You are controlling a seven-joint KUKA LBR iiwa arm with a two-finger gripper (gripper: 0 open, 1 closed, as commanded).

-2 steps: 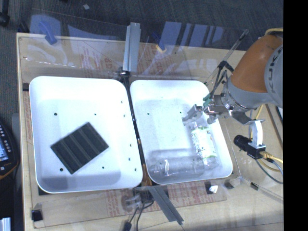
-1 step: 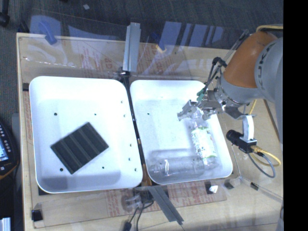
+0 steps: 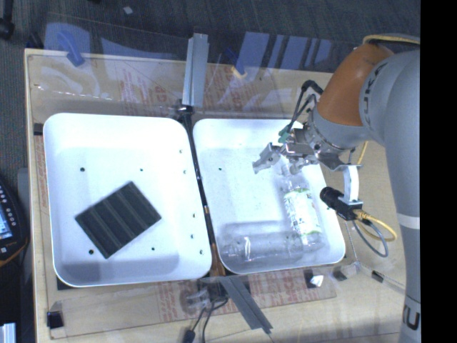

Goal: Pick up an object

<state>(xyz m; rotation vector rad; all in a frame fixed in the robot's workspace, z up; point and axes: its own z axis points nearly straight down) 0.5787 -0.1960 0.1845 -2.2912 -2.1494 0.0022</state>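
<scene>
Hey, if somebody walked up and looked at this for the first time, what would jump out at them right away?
Probably the big grey arm with its orange band, reaching in from the right so its gripper hangs over the right bin. Next, the dark ribbed slab lying flat and alone in the left bin. Two clear plastic bottles sit near the right bin's front corner, just below the gripper.

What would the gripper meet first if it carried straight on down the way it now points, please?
Probably the upright clear bottle lying just below the gripper in the right bin; depth is hard to judge from above, so it may meet bare bin floor.
</scene>
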